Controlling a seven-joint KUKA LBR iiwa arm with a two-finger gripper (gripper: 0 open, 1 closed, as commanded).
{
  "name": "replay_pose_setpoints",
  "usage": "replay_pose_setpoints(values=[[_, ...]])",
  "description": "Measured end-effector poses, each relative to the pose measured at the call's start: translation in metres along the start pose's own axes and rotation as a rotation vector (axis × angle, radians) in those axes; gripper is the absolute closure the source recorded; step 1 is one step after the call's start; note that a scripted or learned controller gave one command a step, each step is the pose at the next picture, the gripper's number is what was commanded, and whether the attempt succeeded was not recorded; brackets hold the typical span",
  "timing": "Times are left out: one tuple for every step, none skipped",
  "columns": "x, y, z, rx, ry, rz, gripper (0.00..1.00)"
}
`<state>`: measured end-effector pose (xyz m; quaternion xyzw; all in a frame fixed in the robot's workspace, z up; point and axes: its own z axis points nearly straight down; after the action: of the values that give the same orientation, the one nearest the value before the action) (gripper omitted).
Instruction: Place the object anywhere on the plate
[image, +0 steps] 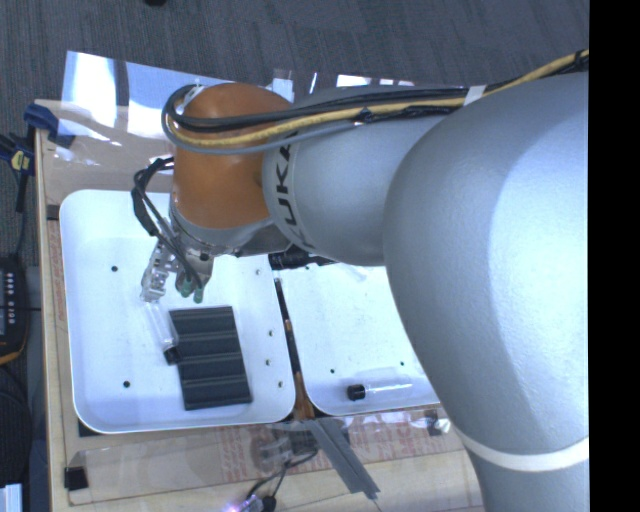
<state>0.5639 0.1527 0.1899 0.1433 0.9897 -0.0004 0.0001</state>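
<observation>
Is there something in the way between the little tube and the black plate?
Only the bin rims. The tube lies in the right bin, the plate in the left bin, so the raised rims where the bins meet lie between them. Nothing else visible does. The gripper is by the plate's far end.

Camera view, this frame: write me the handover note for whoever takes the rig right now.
Tool: over the left bin, just above the dark ribbed plate; whether it grips anything cannot be told.
Clear tube with black cap: lying in the right bin, near its front edge.
Another clear piece lies by the plate's left edge, off the plate.
Done: nothing visibly on the plate.
Left: get the object onto the plate.
</observation>
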Motion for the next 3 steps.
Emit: replay_pose_setpoints(values=[[-0.037,0.081,-0.049,-0.001,-0.001,0.068,1.0],[0.023,0.053,-0.004,0.002,0.003,0.095,1.0],[0.099,0.038,0.073,0.002,0.005,-0.128,1.0]])
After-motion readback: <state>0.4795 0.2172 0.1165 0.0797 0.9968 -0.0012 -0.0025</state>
